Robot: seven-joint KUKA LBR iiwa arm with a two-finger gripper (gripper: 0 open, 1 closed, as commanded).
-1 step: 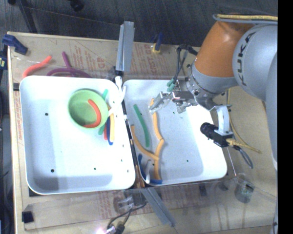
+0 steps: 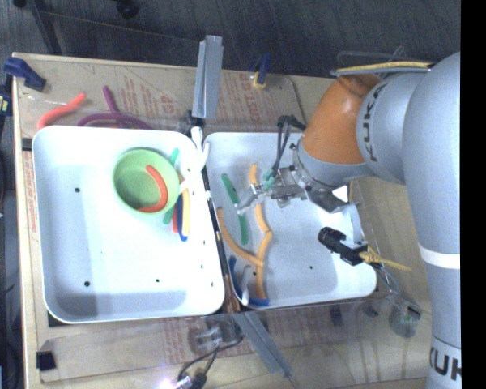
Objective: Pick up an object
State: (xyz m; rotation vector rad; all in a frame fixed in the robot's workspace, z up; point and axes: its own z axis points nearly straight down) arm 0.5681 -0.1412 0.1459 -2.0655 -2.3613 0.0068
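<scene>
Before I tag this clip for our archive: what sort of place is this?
Probably a robotics lab's grasping bench: two white bins of small plastic items such as a green bowl, a grey-and-orange arm reaching in, and clamps on the board's edge.

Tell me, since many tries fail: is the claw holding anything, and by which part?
Cannot be told: the claw hangs over the orange strip in the right bin, with no visible hold.
</scene>
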